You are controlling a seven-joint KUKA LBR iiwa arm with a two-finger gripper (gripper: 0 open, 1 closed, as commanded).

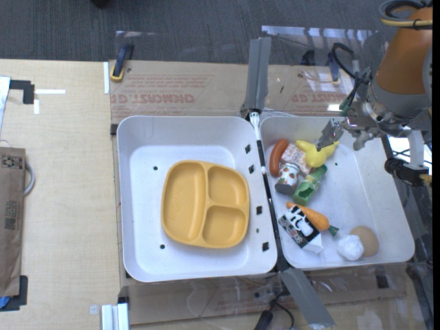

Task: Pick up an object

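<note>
The right bin holds several small items. A yellow toy lies near its back, beside a red sausage and a small grey-and-white piece. Below them lie a green item, an orange carrot and a black-and-white packet. A white ball and a tan egg rest at the front right. My gripper hangs low at the upper right end of the yellow toy, touching or nearly touching it. Nothing is lifted off the bin floor.
The left bin holds a yellow divided plate. A raised divider separates the two bins. The arm's orange band is over the right bin's back right corner. A brown paper bag lies far left on the bench.
</note>
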